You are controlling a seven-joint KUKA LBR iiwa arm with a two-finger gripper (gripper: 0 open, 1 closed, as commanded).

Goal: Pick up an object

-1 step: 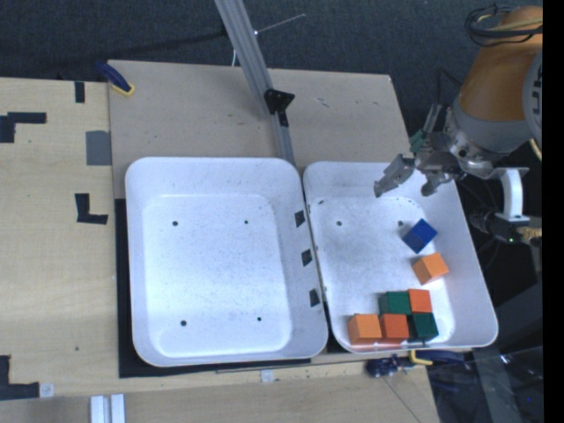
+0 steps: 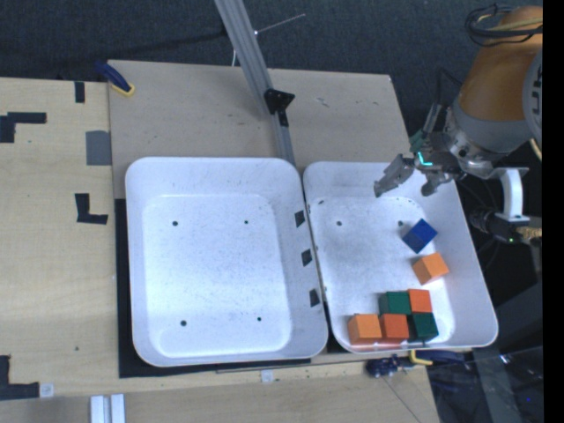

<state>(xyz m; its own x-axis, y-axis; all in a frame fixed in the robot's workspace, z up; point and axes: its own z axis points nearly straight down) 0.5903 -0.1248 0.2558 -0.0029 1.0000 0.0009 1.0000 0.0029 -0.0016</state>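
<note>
Grey arm reaches in from the right, claw spread apart and gripping nothing above the right bin's far edge; blue block lies just below it.

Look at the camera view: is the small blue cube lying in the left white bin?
No: the small blue cube lies in the right white bin, beside orange and green blocks.

I counted two white bins: left bin, right bin. Seven blocks sat in the right one: one blue block, four orange blocks, two green blocks. One gripper was over it.
</note>
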